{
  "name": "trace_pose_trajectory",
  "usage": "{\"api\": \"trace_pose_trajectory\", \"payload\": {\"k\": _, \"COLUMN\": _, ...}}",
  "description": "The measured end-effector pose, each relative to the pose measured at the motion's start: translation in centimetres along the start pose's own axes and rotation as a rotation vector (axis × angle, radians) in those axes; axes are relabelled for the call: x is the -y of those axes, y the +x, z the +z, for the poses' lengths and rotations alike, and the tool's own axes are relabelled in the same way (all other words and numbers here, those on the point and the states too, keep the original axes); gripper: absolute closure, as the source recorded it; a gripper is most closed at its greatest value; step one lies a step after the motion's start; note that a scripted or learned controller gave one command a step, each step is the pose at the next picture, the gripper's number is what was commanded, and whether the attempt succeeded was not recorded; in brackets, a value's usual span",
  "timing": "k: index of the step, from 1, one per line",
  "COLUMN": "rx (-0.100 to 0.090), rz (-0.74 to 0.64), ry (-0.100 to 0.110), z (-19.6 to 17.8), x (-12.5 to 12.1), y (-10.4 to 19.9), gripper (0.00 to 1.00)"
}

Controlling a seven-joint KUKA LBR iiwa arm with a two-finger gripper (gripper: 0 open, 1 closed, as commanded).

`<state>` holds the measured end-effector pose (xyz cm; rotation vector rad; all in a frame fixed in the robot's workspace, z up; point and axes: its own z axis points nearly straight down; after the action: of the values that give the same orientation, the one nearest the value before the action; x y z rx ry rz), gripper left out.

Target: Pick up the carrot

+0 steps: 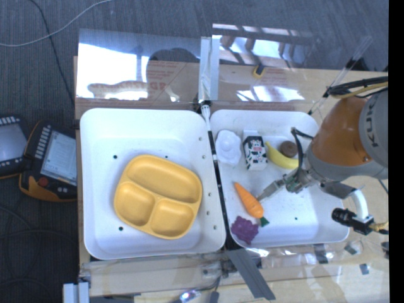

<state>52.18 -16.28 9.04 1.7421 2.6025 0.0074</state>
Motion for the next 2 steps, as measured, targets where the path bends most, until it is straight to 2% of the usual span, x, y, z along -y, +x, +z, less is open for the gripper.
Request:
{"api": "trace_pose_trajectory", "payload": {"k": 1, "rx": 0.012, "rz": -0.787, "ry": -0.006, "z": -0.18, "x": 1.29, "y": 4.88, "gripper": 0.0}}
{"api": "trace_pose_trajectory", "payload": {"k": 2, "rx": 0.007, "rz": -0.786, "ry": -0.009, "z": -1.14, "x": 1.15, "y": 4.99, "gripper": 1.0}}
